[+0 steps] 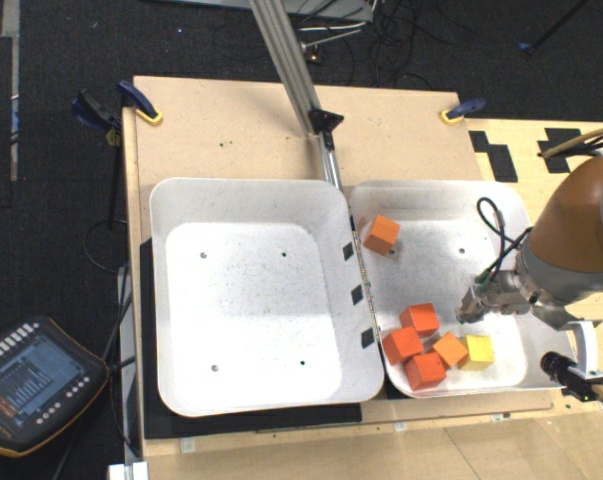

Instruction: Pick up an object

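Overhead, arm's end effector (478,306) low inside right bin (436,203), finger state indiscernible. Orange cubes (417,344) clustered at bin's near edge, yellow cube (479,349) touching cluster's right; lone orange cube (382,234) near bin's far-left corner.

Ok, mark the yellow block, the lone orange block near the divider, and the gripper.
yellow block (479,349), camera view, on its top face.
lone orange block (382,234), camera view, on its top face.
gripper (475,306), camera view, at its tip, above the cluster of blocks in the right bin.
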You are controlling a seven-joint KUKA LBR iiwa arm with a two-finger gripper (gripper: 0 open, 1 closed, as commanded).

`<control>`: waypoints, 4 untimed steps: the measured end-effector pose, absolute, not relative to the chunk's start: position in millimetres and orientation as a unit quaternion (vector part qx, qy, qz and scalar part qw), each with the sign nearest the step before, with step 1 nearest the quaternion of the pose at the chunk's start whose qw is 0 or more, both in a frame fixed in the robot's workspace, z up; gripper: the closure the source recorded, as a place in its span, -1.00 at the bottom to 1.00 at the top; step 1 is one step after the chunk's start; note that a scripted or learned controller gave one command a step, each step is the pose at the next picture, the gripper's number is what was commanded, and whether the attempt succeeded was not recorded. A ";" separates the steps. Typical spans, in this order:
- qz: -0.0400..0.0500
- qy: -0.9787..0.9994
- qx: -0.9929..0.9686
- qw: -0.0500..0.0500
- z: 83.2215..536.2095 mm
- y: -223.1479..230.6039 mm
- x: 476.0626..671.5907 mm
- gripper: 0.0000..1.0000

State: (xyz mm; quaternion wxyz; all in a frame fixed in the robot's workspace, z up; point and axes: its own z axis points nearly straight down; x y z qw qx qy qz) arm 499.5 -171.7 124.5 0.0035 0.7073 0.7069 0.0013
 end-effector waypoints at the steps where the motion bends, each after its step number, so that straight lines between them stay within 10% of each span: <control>1: 0.001 0.708 0.706 0.003 170.8 -164.0 499.3 1.00; 4: 0.000 0.710 0.704 -0.001 216.2 -117.5 525.5 1.00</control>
